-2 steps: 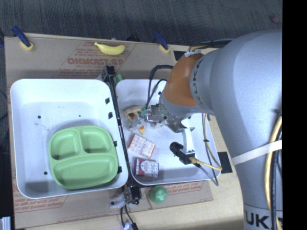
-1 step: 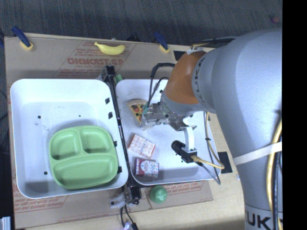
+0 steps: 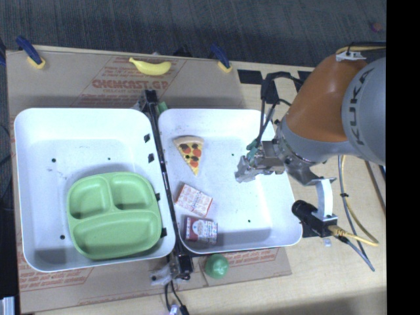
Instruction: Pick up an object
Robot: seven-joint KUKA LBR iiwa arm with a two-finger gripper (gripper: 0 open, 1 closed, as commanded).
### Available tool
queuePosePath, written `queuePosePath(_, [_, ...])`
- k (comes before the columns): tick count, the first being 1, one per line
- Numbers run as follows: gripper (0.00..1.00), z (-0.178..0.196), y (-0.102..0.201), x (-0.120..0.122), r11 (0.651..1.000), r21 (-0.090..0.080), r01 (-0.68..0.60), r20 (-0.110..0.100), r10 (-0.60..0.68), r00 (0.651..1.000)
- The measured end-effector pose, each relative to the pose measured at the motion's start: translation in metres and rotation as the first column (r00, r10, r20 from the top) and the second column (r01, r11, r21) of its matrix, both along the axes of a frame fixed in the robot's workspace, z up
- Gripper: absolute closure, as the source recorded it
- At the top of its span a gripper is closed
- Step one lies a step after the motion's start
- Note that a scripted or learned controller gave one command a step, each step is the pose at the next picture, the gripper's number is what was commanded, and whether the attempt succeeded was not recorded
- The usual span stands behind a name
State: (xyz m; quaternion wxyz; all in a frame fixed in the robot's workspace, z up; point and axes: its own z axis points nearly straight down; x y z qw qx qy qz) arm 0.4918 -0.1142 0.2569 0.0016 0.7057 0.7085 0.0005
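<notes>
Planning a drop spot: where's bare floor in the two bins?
Right bin: free between pizza slice and claw, plus front right beside the packets. Left bin: free along the back, behind the green tray. Crowded: right bin's left side.

The scene is being lit evenly and brightly from above. Soft shadows are being cast inside the white bins (image 3: 39, 176), beside the green tray (image 3: 115, 214). Mild glare is being shown on the bin floors. Slight softness and graininess are being seen throughout.
</notes>
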Motion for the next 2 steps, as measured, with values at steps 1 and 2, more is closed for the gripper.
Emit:
queuePosePath(1, [1.00,-0.059,-0.027,-0.016,1.000,0.001,-0.002,-0.006,0.002,1.000])
queuePosePath(2, [1.00,-0.049,-0.016,-0.015,1.000,0.000,-0.004,-0.003,0.004,1.000])
